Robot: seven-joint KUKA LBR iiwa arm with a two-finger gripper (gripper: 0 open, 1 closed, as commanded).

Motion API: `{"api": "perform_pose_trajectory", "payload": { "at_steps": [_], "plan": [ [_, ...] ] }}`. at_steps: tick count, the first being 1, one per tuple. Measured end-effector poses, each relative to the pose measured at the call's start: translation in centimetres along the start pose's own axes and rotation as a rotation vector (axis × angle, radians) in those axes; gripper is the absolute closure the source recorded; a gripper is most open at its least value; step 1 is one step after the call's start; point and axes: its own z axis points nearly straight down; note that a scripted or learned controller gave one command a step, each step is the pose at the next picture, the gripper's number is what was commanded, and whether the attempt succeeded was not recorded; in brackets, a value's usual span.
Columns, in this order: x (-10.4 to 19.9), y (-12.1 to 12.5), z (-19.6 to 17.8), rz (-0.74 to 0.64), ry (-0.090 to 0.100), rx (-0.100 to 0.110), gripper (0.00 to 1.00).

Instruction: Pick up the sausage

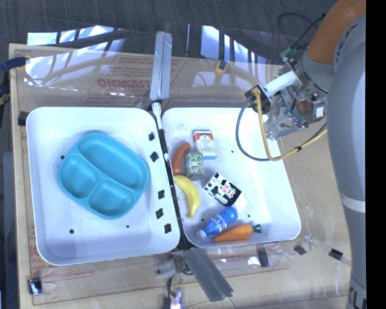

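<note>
The sausage (179,158) lies at the left edge of the right bin (280,192), hard against the divider, with a small can (194,165) touching its right side and a banana (189,195) just below. The pincer (284,118) hangs over the bin's upper right rim, well apart from it; whether it is wide or narrow I cannot tell. Likely trouble: a descent could strike the divider or catch the can, since the sausage is hemmed in on both sides.

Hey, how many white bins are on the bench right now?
2: the left bin holds a blue plate; the right bin holds the sausage and other items.
</note>
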Motion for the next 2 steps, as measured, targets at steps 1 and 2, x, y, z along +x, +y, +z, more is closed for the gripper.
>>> {"api": "perform_pose_trajectory", "payload": {
  "at_steps": [1, 2],
  "plan": [
    [0.07, -0.09, -0.72, -0.009, -0.005, 0.002, 1.0],
    [0.12, -0.16, -1.43, -0.017, -0.009, 0.004, 1.0]
  ]
}}
